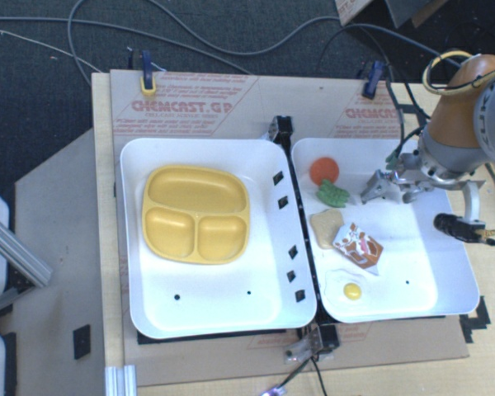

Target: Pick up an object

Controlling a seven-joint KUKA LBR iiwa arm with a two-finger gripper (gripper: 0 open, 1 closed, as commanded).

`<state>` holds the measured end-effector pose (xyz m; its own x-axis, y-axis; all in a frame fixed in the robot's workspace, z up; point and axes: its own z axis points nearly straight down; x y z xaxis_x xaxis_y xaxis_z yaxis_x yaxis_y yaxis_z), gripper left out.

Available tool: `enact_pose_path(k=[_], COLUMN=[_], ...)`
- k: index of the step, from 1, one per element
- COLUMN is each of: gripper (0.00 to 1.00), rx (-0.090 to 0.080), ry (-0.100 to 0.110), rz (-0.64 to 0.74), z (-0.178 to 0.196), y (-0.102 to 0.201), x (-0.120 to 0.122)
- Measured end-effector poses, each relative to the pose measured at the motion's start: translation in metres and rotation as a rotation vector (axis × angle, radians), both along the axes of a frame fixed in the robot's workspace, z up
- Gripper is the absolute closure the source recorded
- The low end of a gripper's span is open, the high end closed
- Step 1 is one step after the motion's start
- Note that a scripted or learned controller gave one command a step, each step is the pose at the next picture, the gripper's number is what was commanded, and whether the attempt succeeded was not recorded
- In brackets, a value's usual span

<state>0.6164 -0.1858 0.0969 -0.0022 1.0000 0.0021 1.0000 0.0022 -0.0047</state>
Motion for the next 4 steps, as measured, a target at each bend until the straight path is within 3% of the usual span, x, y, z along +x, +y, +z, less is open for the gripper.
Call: enact_pose_path(k=[1,2,4], gripper=[0.00,1.00,1.00], rx=[-0.001,-0.001,-0.004], ry=[-0.001,-0.005,-0.010], rz=[0.000,0.001,-0.001], z=[-0.012,0.000,0.117], y=[0.001,0.001,-0.001], x=[0.000,0.001,0.006])
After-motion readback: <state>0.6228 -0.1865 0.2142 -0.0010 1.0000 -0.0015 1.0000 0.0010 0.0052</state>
